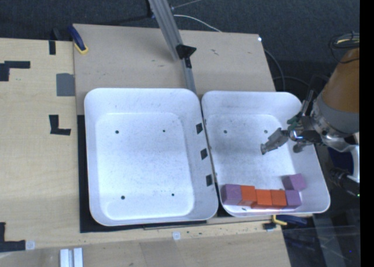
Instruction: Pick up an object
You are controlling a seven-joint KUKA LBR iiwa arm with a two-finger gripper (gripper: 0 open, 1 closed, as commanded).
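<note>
Two shallow white plastic bins are being viewed from above; the right bin (234, 114) is being entered by the grey arm with its orange band (345, 93). The two-finger gripper (280, 141) is being held above bare floor, nothing between its fingers; their spread cannot be told. Purple and orange blocks (263, 196) are lying along the near wall. The approach step is judged underway; descent toward the blocks is being called for.

Purple and orange blocks (263, 196) along right bin's near wall
</note>
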